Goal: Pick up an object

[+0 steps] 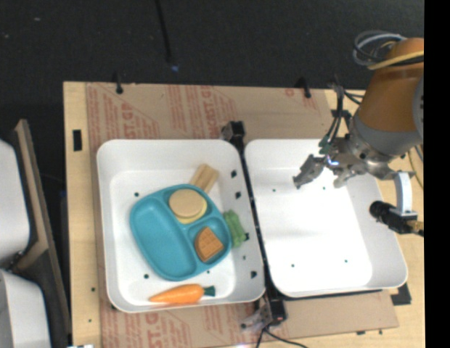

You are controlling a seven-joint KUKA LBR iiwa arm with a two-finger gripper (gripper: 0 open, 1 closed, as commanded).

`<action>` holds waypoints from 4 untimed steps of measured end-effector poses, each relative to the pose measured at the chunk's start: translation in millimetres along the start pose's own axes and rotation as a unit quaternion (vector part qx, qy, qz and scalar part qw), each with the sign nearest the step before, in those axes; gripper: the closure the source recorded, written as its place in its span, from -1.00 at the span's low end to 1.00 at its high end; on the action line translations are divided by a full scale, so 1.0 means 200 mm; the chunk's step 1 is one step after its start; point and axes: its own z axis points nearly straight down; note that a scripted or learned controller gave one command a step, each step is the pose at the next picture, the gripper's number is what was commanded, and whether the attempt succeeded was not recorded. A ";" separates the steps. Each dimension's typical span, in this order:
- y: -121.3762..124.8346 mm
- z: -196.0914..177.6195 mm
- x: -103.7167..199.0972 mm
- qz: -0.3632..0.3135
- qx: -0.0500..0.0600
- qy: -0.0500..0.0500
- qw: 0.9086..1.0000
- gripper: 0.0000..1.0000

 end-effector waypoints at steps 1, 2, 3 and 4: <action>0.00 0.27 -0.01 0.000 0.002 0.000 1.000 -1.00; 0.06 0.54 0.01 0.000 0.002 0.000 1.000 -1.00; -0.04 0.19 0.09 -0.001 -0.003 0.000 1.000 -1.00; -0.03 0.38 0.07 0.000 0.001 0.000 1.000 -1.00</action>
